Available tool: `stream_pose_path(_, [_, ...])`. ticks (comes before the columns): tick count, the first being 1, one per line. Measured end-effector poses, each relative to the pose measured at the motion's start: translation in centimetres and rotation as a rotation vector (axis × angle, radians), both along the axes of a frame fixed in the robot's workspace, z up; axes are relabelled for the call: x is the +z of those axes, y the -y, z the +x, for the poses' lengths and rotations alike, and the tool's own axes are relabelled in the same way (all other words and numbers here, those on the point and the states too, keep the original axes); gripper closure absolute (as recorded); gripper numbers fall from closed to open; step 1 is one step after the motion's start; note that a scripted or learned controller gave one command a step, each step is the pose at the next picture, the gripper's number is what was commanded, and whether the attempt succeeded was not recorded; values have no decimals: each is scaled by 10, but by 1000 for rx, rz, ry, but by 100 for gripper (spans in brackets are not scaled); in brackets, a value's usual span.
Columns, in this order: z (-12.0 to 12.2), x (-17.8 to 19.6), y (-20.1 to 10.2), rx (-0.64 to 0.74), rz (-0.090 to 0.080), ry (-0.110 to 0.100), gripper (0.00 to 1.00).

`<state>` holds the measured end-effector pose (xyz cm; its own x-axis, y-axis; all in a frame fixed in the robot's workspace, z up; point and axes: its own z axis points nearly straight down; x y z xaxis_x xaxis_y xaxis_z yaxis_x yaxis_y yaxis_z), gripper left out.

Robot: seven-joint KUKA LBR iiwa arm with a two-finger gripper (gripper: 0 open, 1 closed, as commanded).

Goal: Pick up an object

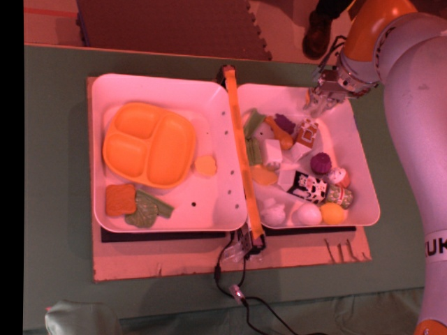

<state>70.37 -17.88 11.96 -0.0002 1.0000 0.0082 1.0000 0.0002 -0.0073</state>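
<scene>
Item: small house-shaped toy (305, 132), brown and white, lying upper middle in the right bin (363, 160), among crowded toys. Status: unpicked; we judge descent, grasp and lift all remain. Claw (323, 102): just above-right of the toy, over the bin's far edge, carrying nothing; its opening we cannot tell.

I get one fixed camera, mounted high over the desk (63, 187), looking down at a slant. It sits far enough back to frame both white bins (167, 215), with the floor beyond along the top.
</scene>
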Motion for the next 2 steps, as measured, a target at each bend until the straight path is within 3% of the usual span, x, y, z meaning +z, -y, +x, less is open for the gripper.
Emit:
stream_pose_path(1, [12, 61, 5, -2, -13, 20, 100])
stream_pose_path(2, [17, 130, 5, -2, -13, 22, 100])
